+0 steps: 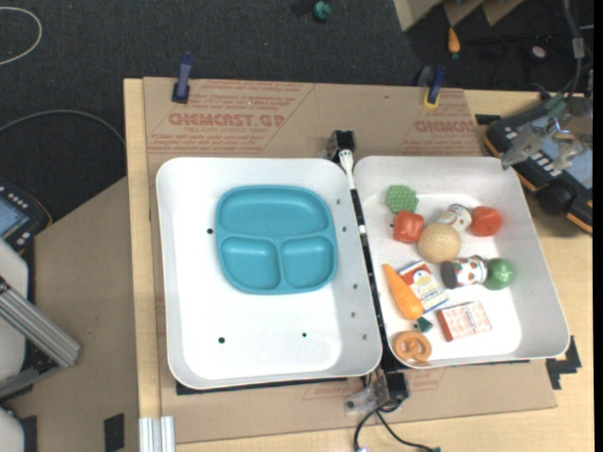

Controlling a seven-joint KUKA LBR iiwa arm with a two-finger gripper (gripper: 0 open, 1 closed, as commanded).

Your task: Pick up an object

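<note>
1. Broadly, the left bin (179, 281) has the most open room. A teal divided plate (276, 238) lies in its upper middle, and bare white floor runs along its near and left sides.
2. The right bin (545, 281) touches the left bin along a shared middle seam. Its things are crowded toward the left and centre, so there is open floor along its right wall and near-right corner.
3. The task's things all lie in the right bin. A green bumpy piece (401, 198) lies farthest back, with a red piece (408, 226) just beside it. A tan ball (439, 242) sits in the middle and a red ball (486, 220) to its right.
4. Nearer the front, an orange carrot (406, 293) lies close to the seam wall, touching a small printed carton (426, 283). A green ball (501, 272) sits to the right, a red-and-white box (464, 321) lies flat, and a brown ring (412, 347) rests against the near rim.
5. The tan ball has neighbours on nearly every side. The green ball and the box have free floor to their right.
6. The gripper (532, 144) shows blurred beyond the right bin's far-right corner, above the counter (94, 252) and clear of the bin's things. I cannot tell whether the jaws are spread or pressed together.
7. Both bins rest on a printed cardboard sheet (236, 111), which is clamped at its far edge.
</note>
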